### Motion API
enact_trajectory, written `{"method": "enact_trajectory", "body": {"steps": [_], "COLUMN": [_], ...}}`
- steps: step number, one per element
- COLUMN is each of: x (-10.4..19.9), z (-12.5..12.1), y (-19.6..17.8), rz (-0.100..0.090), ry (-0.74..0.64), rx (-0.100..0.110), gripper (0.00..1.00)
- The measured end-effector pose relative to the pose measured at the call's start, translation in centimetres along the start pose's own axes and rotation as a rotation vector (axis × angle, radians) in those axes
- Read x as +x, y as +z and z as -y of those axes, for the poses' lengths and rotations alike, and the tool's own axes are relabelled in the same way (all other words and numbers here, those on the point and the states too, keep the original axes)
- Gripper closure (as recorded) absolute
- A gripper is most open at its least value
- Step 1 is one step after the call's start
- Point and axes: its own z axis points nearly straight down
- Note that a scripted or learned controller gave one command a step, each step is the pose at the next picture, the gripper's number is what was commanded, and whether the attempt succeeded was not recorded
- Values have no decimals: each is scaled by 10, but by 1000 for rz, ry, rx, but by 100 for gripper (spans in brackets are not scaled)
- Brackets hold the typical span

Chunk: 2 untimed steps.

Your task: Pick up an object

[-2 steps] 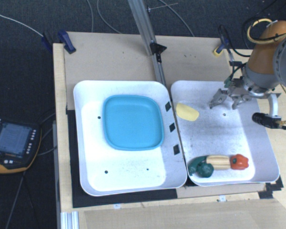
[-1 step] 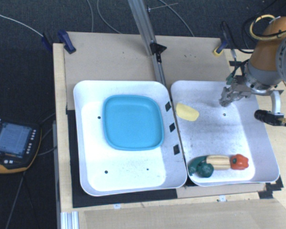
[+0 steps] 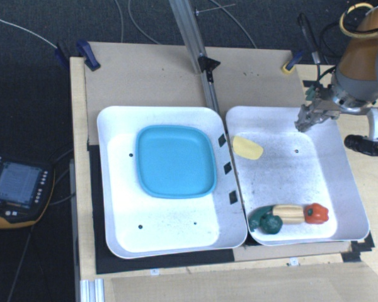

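Nearest, 3 toys sat touching in a row along the right bin's (image 3: 346, 168) front wall: green (image 3: 266, 221), tan (image 3: 288, 214), red (image 3: 315, 213). Farther back, a yellow piece (image 3: 247, 148) lay by the divider. The gripper (image 3: 306, 122) hung over the far right corner, well apart; couldn't tell its grip. The left bin (image 3: 113, 168) held 1 blue plate (image 3: 176, 161).

Handheld pendant (image 3: 16, 190), blue clamps (image 3: 88, 54), floor cables (image 3: 82, 5)
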Motion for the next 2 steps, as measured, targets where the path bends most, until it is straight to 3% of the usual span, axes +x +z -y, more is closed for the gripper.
{"method": "enact_trajectory", "body": {"steps": [1, 2], "x": [9, 9], "z": [-3, -4], "y": [-59, -90], "rz": [0, 0], "ry": [0, 0], "rx": [-2, 1], "gripper": [100, 100]}}
